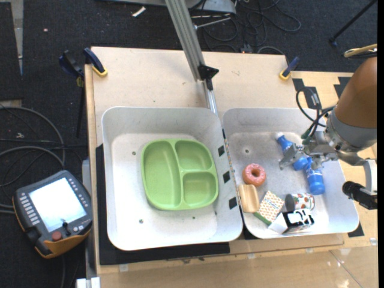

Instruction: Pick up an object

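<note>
Camera view from above the desk (150,77): the grey arm (360,110) is reaching in from the right and lowering its end effector (305,155) over the right bin (252,131), where the loose items are sitting. A blue toy (312,176) is lying directly beneath the metal parts, touching or nearly touching them, so it is probably the target; whether the end effector is released or clenched cannot be told. Nearby, a pink doughnut (255,174), a tan block (248,198), a patterned card (270,206) and a small mug (300,203) are waiting. A green divided plate (180,174) is occupying the left bin (120,131), well apart.
</note>
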Motion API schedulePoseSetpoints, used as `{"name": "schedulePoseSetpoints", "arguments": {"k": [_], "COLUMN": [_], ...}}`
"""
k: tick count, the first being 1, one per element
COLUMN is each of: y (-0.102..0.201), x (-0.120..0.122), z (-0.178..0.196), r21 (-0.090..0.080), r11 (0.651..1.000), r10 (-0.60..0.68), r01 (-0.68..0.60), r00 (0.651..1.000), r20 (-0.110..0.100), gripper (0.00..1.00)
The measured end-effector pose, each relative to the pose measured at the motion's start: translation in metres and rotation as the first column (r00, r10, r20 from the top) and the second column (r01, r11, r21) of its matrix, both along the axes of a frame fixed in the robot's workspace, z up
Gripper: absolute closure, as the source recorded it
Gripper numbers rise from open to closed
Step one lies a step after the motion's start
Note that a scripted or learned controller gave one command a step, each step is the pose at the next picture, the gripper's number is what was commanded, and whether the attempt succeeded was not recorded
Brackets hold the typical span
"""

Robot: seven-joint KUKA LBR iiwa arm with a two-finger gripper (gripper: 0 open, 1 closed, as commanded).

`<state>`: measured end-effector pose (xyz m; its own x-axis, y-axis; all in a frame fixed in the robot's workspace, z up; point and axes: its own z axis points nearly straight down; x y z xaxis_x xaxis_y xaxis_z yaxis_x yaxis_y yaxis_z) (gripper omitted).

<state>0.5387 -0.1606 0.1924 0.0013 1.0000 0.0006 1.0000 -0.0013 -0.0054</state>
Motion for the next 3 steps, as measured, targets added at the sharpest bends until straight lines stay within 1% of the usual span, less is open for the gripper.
{"name": "schedulePoseSetpoints", "arguments": {"k": [1, 2, 3], "y": [-0.005, -0.004, -0.004], "x": [-0.004, -0.003, -0.002], "z": [-0.063, -0.097, -0.086], "r21": [0.001, -0.001, -0.002], "r11": [1.0, 1.0, 1.0], "r10": [0.0, 0.001, 0.001], "r01": [0.0, -0.001, -0.001], "r00": [1.0, 1.0, 1.0], "r20": [-0.002, 0.006, 0.008], "gripper": [0.0, 0.0, 1.0]}}
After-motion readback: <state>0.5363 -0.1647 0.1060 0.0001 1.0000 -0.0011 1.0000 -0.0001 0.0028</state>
